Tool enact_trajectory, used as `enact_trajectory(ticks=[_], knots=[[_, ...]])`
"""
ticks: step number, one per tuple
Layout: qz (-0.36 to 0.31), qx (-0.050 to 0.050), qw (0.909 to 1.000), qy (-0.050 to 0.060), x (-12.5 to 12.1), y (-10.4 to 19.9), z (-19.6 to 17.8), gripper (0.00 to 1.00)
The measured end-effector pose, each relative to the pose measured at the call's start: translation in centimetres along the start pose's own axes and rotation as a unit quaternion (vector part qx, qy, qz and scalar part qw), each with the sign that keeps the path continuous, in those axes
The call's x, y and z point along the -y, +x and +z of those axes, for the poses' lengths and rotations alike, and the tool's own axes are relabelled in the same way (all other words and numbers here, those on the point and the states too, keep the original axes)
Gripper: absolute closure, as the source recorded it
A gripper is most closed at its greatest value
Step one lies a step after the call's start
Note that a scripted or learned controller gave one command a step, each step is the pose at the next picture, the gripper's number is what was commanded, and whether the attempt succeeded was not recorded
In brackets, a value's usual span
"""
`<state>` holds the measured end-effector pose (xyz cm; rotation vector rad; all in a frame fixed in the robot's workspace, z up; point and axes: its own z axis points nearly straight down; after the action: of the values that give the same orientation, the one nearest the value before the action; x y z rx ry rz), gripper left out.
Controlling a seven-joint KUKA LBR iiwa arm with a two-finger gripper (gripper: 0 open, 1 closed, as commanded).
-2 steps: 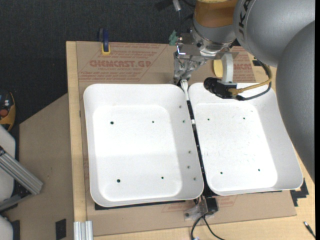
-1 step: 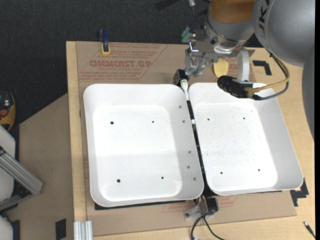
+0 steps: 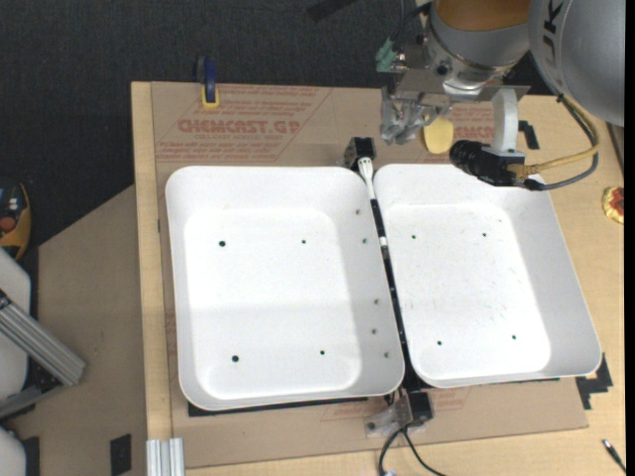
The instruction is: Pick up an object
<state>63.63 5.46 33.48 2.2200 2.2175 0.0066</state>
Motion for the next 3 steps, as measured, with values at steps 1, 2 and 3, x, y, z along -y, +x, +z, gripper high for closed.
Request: enact_trajectory(ticks=[1, 2, 3], knots=[[-0.001, 0.0, 1.0, 0.006, -3.0, 0.6, 7.6, 1.0], [0.001, 0.001, 1.0, -0.001, -3.1, -2.2, 2.4, 1.0], [0.003, 0.002, 1.0, -0.002, -3.1, -13.4, -2.8, 1.0]])
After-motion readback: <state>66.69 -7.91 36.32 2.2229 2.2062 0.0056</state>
